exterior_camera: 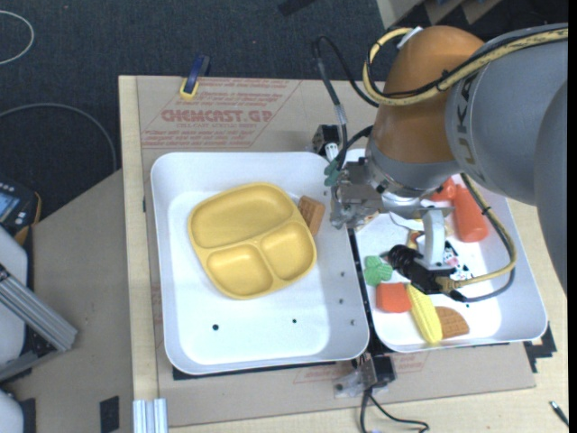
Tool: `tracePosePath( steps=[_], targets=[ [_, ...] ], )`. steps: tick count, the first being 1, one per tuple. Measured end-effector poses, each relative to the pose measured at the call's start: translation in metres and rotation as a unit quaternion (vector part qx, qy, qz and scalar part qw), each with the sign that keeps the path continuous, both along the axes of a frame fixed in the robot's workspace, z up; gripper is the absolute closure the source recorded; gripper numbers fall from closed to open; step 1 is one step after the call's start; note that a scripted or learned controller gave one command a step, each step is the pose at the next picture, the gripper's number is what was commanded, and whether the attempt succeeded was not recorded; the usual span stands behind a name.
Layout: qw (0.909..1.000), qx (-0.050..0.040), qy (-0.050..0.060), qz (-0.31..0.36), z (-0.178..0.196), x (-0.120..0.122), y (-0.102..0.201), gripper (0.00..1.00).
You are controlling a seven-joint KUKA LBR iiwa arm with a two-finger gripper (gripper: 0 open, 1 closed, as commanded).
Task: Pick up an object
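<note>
My gripper hangs low over the divide between the two white bins, under the arm's orange band. A small brown toy piece lies just to its left, against the yellow divided plate in the left bin. In the right bin lie an orange carrot-like toy, a green piece, a red-orange block, a yellow corn cob and a brown slice. The arm hides the back of the right bin.
A black cable loops from the arm across the right bin near a black part and a white piece. A cardboard sheet lies under the bins, with a yellow-and-blue clip at its back edge.
</note>
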State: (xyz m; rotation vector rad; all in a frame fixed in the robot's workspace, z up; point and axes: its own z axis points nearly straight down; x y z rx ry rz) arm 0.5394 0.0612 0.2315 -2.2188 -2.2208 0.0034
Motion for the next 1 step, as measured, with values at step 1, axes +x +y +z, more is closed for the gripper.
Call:
tracePosePath(
  steps=[1],
  targets=[
    [1.0, -0.0003, -0.002, -0.001, 0.0025, 0.0032, -0.0109, 1.0]
  ],
)
